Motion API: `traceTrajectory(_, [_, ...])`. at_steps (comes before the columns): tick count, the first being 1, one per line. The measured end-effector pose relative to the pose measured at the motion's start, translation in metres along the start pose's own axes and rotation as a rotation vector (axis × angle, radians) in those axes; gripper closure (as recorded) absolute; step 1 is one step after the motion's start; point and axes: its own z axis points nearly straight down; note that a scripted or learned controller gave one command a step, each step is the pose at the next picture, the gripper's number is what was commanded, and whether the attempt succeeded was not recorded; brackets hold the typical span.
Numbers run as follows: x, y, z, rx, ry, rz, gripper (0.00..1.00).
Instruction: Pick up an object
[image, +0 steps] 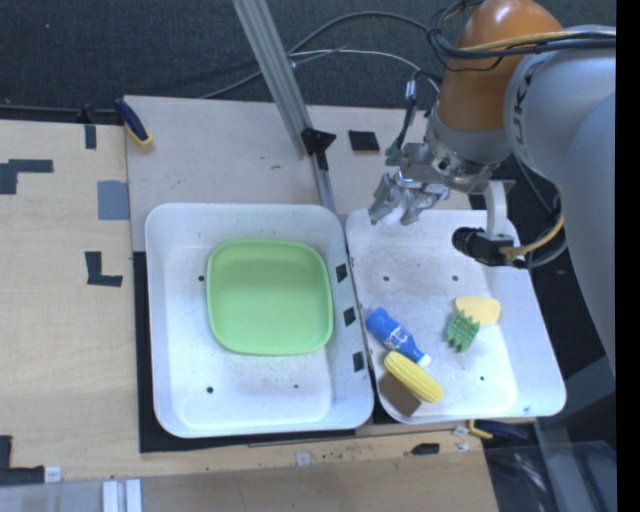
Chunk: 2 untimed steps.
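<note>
Hovering open and holding nothing, the hand (397, 207) is well above the toy corn (413, 377), which looks light, bumpy; grab its middle.

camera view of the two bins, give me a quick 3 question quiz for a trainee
1. True or false: the green plate lies in the left bin.
2. Which toy lies nearest the right bin's front left corner? A) blue bottle B) corn cob C) yellow and green piece
3. Fill in: the claw hangs over the right bin's ____ left corner.

Key: 1 true; 2 B; 3 back.
</note>
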Motion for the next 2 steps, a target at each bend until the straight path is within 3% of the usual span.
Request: traceTrajectory(2, [0.112, 0.018, 0.013, -0.001, 0.000, 0.000, 1.00])
